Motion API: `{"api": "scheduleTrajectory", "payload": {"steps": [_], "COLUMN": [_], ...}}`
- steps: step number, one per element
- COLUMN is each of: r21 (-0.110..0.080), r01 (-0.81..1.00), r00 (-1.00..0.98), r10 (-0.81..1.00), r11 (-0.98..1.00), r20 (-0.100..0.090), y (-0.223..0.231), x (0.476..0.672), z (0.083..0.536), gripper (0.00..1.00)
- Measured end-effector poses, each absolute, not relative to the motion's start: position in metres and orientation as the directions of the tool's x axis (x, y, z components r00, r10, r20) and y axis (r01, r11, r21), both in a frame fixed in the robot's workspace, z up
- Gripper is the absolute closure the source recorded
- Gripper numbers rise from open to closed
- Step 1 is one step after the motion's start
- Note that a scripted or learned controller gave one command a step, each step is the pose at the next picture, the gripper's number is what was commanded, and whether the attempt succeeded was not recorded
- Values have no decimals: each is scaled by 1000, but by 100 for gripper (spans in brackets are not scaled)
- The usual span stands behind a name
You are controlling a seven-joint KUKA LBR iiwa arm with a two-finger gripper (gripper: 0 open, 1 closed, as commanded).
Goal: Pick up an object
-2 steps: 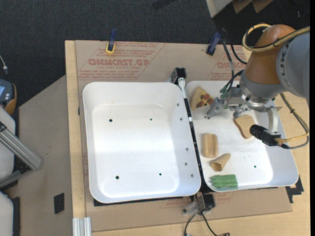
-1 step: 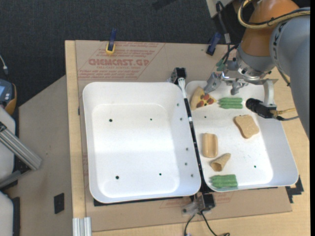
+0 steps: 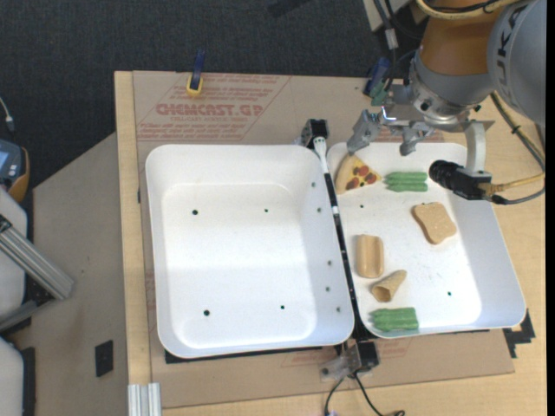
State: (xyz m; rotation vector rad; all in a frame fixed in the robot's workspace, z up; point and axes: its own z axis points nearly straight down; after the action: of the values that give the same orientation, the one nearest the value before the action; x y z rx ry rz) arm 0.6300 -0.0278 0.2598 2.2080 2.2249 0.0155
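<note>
Grey end effector [image 3: 383, 142] open above pizza slice [image 3: 356, 175]

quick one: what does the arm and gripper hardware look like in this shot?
Grey arm with a broad orange band above a silver wrist flange. The gripper has two pale metal fingers. A black cylindrical unit hangs off a bracket, trailing a tan cable. Dark cables run up behind.

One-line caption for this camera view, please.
Gripper hovers, jaws open, above pizza slice in right bin of toy foods.
</note>
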Motion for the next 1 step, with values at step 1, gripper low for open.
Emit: {"api": "scheduleTrajectory", "payload": {"steps": [1], "r21": [-10], "r01": [1000], "r00": [-10], "r10": [1000], "r11": [10], "r20": [4], "y": [80], "x": [597], "z": [180], "gripper": [0]}}
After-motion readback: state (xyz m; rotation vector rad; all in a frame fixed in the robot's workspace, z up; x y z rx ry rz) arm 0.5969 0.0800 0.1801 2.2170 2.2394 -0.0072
